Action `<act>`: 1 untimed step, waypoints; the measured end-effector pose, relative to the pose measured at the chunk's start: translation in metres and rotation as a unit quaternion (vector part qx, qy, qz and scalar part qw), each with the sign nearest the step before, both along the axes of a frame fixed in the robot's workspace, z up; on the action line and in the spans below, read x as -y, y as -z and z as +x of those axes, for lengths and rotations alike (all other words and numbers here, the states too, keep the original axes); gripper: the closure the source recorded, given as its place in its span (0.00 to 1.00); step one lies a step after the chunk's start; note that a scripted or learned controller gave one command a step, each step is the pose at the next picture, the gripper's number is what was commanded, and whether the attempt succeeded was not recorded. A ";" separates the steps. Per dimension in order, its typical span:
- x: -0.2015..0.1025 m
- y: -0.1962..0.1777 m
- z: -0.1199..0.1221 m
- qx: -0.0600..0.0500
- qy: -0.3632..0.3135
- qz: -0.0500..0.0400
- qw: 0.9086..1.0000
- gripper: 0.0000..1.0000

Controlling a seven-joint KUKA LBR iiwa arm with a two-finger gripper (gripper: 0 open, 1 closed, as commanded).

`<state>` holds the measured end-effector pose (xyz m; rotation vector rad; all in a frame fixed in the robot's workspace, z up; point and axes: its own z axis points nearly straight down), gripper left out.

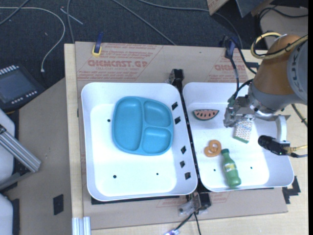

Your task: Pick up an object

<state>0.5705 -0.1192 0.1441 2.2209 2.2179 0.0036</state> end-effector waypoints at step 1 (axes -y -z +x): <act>0.001 -0.046 0.007 0.001 -0.001 0.000 1.000 1.00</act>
